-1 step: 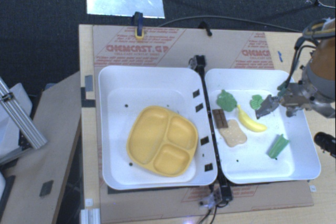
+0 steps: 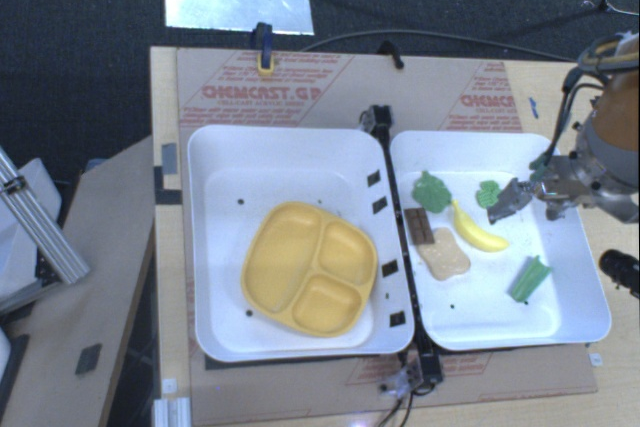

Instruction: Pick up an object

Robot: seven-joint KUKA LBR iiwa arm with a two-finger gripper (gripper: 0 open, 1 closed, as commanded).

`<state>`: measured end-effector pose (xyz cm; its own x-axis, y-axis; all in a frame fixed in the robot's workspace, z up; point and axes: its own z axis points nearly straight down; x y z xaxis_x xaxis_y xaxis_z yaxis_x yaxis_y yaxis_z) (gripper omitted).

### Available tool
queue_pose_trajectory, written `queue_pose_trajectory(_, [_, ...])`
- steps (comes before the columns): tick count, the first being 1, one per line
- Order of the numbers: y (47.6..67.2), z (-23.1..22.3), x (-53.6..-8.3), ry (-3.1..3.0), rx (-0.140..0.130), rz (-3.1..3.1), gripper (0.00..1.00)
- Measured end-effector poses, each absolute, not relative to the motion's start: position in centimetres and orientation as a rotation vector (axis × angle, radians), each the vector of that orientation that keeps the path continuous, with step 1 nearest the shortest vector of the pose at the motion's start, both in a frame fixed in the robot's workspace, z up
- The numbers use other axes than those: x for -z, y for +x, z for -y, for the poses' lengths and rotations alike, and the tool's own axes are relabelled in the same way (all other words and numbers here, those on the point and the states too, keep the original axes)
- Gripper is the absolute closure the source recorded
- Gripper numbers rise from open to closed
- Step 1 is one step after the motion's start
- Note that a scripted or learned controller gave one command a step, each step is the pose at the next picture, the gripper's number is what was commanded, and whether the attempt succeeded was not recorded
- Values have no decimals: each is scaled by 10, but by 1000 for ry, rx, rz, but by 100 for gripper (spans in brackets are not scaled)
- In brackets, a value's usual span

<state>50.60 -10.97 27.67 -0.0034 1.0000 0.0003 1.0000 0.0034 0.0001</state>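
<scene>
**End effector low over the right bin, beside the small green piece**

Right now I see the end effector [image 2: 513,199] reaching in from the right edge of the frame, hanging over the upper right part of the right bin [image 2: 575,315]. Its dark tip sits just beside a small green toy [image 2: 487,192], touching or nearly so; I cannot tell whether the fingers are parted or closed, and nothing is plainly between them.

On my screen the right bin holds several toy foods. A green leafy piece [image 2: 431,191] lies toward the bin's upper left. A yellow banana [image 2: 476,230] lies at a slant in the middle, just below and left of the end effector. A dark brown bar [image 2: 418,226] rests near the bin's left wall, and a tan, cookie-like piece [image 2: 444,258] lies just below it, its top edge touching the bar. A green wedge-shaped piece [image 2: 529,278] lies apart from the rest in the lower right of the bin.

The left bin [image 2: 225,175] carries a yellow divided tray [image 2: 310,267] with three compartments, set right of its centre. Both bins sit side by side on the desk [image 2: 330,85], over a brown sheet printed with red letters.
</scene>
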Motion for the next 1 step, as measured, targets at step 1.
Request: queue_pose_trajectory(1, [500,111,-217,-2219,-1,2222,0])
